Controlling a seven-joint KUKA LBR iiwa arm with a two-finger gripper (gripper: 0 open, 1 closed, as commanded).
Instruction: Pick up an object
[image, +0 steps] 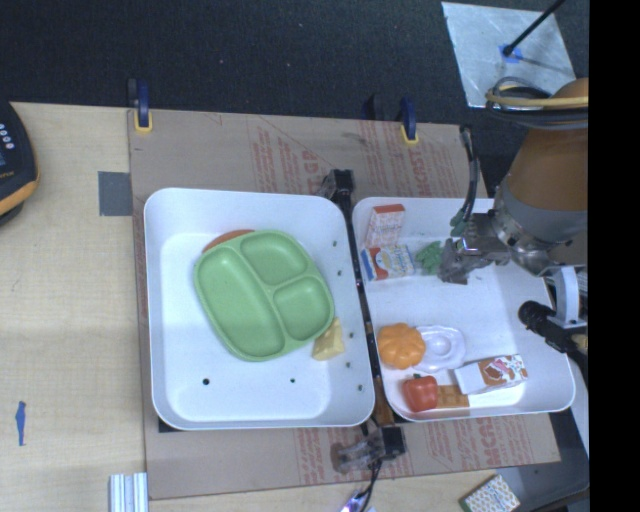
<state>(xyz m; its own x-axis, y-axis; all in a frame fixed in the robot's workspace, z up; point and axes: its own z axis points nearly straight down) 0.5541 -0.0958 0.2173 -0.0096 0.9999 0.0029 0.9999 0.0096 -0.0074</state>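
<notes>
Near edge of right bin (540, 405): red item (421, 392), carton (492, 374), orange pumpkin (401, 345). Claw (458, 262) is poised far-side over a green item (430, 256); finger state cannot be told. A straight, centred descent is advised.

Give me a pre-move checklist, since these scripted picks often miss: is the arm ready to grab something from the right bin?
1. End effector is over the right bin: ok.
2. Something lies beneath it: ok, a green item sits close by.
3. An object is held: cannot tell.
4. Neighbours leave room: not ok, the cartons crowd that green item.
5. Other targets are free: ok, the orange pumpkin lies apart.
</notes>
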